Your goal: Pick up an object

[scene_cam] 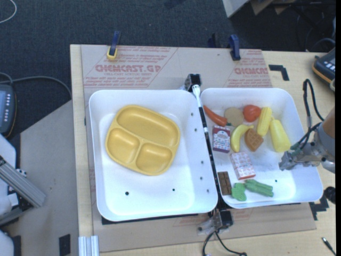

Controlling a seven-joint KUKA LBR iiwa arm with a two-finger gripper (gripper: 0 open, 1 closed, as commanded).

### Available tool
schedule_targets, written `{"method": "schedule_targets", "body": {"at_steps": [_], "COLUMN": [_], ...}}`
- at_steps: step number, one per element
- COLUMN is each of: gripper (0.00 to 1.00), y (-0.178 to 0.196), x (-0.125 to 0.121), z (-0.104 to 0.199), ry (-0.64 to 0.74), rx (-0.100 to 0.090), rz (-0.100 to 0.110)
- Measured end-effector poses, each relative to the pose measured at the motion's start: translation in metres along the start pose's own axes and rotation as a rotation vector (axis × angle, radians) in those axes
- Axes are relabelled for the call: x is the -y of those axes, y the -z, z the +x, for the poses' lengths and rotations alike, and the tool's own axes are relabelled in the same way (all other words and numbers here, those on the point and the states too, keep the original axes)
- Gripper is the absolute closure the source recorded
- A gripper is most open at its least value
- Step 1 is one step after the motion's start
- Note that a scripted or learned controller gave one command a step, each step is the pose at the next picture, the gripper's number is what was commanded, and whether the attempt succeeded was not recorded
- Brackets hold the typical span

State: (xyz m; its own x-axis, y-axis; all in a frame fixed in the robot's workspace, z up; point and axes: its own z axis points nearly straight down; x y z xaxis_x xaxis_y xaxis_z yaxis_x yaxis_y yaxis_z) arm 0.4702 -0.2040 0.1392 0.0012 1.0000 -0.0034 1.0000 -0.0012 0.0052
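**Inspector A:** Camera view. Two white bins are sitting side by side on the tabletop (pixel 85 116). What is the left bin (pixel 101 159) holding?

**Inspector B:** A yellow divided plate (pixel 141 139), lying flat toward the bin's 11 o'clock part, three compartments facing up.

**Inspector A:** And the right bin (pixel 303 185)?

**Inspector B:** The loose objects are lying there. At 12 o'clock, a red tomato (pixel 252 112) is resting beside a tan round piece (pixel 233 116), with an orange carrot (pixel 214 115) at 10 o'clock. Two yellow pieces, a corn cob (pixel 264 121) and a yellow pepper (pixel 279 135), are sitting at 1 o'clock. A banana (pixel 238 137) is touching a brown toast piece (pixel 253 140) near the centre. A red carton (pixel 221 140) is lying at 9 o'clock, a white-and-red packet (pixel 243 166) just below the centre, a chocolate bar (pixel 225 183) at 7 o'clock, and green vegetables (pixel 254 188) at 6 o'clock.

**Inspector A:** The hand?

**Inspector B:** The hand (pixel 286 161) is reaching in at the bin's 3 o'clock, over bare floor, apart from the yellow pepper. I cannot tell how wide it is standing; nothing is showing in its grasp.
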Motion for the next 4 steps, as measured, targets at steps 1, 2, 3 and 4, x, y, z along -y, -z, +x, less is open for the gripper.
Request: {"method": "schedule_targets", "body": {"at_steps": [1, 2, 3, 4], "gripper": [1.0, 1.0, 1.0, 1.0], "y": [0.049, 0.088, 0.085, 0.09], "x": [0.008, 0.007, -0.007, -0.033], "z": [-0.001, -0.002, 0.056, 0.096], "ry": [0.001, 0.002, 0.008, 0.007], "rx": [0.0, 0.0, -0.006, -0.003], "rz": [0.0, -0.001, 0.005, 0.002]}}
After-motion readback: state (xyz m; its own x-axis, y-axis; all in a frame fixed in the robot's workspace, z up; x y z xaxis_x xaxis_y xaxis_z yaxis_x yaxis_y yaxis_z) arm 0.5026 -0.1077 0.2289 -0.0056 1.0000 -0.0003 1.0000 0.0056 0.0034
